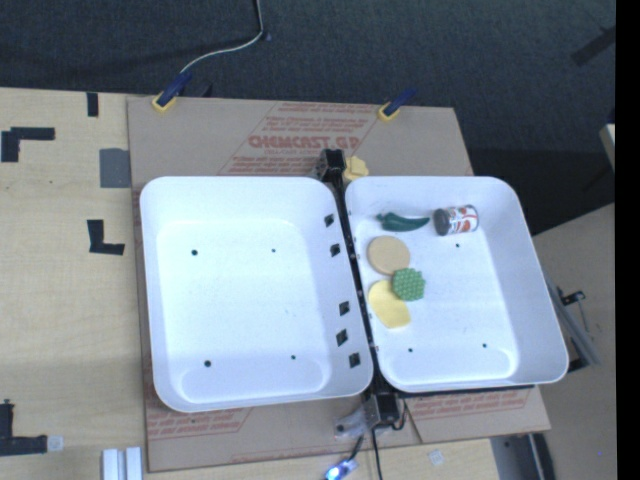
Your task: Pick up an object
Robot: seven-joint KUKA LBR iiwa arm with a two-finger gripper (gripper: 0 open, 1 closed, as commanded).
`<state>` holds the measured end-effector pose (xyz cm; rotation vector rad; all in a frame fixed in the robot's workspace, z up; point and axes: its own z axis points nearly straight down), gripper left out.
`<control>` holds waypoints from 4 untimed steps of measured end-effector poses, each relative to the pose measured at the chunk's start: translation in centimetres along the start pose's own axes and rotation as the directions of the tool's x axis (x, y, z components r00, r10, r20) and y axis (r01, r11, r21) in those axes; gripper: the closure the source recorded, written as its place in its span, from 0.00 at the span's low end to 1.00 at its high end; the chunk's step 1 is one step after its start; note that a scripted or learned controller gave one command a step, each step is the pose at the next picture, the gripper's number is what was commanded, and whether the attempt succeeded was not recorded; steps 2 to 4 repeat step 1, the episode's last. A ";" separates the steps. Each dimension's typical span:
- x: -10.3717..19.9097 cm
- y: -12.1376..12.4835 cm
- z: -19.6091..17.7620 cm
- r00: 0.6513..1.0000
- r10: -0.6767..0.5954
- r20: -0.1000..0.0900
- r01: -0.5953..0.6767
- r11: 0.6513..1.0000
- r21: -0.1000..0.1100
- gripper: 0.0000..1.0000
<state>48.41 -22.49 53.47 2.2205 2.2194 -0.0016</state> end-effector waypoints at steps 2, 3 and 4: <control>4.0 0.0 -0.1 1.000 -0.005 -0.002 0.005 1.000 0.001 1.00; 4.0 0.0 -0.1 1.000 -0.005 -0.002 0.005 1.000 0.001 1.00; 4.0 0.0 -0.1 1.000 -0.005 -0.002 0.005 1.000 0.001 1.00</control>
